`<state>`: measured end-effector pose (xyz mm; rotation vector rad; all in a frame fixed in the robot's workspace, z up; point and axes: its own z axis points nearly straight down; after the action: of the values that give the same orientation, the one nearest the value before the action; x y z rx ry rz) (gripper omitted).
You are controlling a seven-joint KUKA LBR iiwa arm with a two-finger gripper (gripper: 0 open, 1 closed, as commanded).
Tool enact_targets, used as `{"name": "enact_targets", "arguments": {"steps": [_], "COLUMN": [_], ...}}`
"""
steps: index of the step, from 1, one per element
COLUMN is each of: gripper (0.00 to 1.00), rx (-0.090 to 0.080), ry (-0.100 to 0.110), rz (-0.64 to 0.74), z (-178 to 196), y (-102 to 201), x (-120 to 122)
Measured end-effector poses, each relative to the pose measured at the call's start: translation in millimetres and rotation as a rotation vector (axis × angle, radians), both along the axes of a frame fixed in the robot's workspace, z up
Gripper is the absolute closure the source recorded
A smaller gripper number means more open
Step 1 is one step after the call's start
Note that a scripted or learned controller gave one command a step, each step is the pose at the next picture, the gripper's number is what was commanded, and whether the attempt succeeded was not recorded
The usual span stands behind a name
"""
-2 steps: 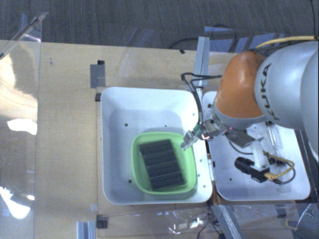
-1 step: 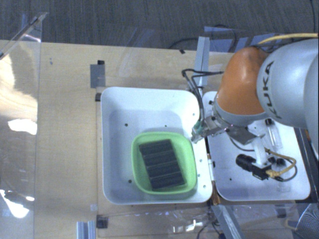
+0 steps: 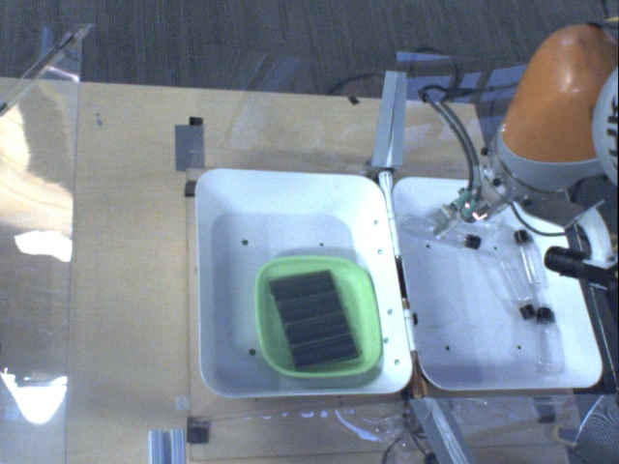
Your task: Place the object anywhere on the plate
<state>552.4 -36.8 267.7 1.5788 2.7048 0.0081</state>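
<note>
Object: a dark grey ribbed block (image 3: 311, 319), lying flat and slantwise on the green plate (image 3: 366, 293), fully inside its raised rim; placement appears complete. The plate sits toward the near side of the left bin (image 3: 227, 211), its rim keeping the block from sliding. The gripper (image 3: 472, 209) is over the far corner of the right bin (image 3: 484, 356), well apart from the block; claw state cannot be determined.

Open floor around the green plate (image 3: 315, 315) in the left bin (image 3: 218, 259); grey block (image 3: 311, 318) covering the plate's middle.
</note>
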Motion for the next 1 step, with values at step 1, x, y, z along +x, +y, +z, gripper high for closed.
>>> {"name": "enact_targets", "arguments": {"steps": [1], "gripper": [1.0], "rx": [0.0], "ry": [0.006], "rz": [0.116], "z": [-83.0], "y": [38.5], "x": [-38.1]}}
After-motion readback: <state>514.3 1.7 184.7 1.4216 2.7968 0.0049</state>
